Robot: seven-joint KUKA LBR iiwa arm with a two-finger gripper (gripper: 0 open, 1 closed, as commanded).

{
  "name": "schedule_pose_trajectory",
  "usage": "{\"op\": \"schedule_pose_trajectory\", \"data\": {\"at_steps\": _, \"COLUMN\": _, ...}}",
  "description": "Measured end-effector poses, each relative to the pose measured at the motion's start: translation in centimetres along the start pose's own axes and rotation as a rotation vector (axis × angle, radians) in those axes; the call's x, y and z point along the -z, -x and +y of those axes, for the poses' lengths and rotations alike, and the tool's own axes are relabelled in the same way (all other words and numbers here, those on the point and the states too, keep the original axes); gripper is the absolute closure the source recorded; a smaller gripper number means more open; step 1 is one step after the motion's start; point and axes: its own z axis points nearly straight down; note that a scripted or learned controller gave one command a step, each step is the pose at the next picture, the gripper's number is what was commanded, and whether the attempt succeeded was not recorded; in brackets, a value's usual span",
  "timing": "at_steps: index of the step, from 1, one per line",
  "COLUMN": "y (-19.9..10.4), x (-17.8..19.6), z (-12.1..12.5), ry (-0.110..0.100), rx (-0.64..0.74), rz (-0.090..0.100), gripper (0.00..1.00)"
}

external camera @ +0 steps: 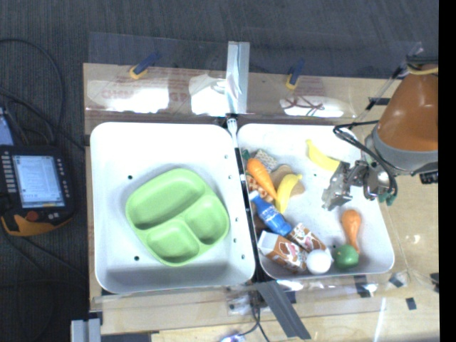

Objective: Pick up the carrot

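Camera view: we see the carrot [261,177] against the right bin's [377,262] left wall. The gripper [335,191] hovers well apart, slightly parted, holding nothing. Likely light, rigid; grasp mid-body.

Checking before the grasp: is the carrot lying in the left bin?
No. The carrot lies in the right bin, against its left wall.
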Motion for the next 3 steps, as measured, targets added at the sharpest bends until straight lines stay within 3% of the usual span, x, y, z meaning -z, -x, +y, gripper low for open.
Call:
{"op": "schedule_pose_trajectory", "data": {"at_steps": 1, "y": -1.8, "x": 4.8, "z": -5.1, "ry": -0.001, "rx": -0.162, "rz": 0.001, "gripper": 1.0}}
{"op": "schedule_pose_trajectory", "data": {"at_steps": 2, "y": -4.1, "x": 4.4, "z": -6.3, "ry": 0.0, "rx": 0.08, "rz": 0.005, "gripper": 1.0}}
{"op": "schedule_pose_trajectory", "data": {"at_steps": 3, "y": -4.4, "x": 1.2, "z": -5.1, "ry": 0.001, "rx": 0.259, "rz": 0.006, "gripper": 1.0}}
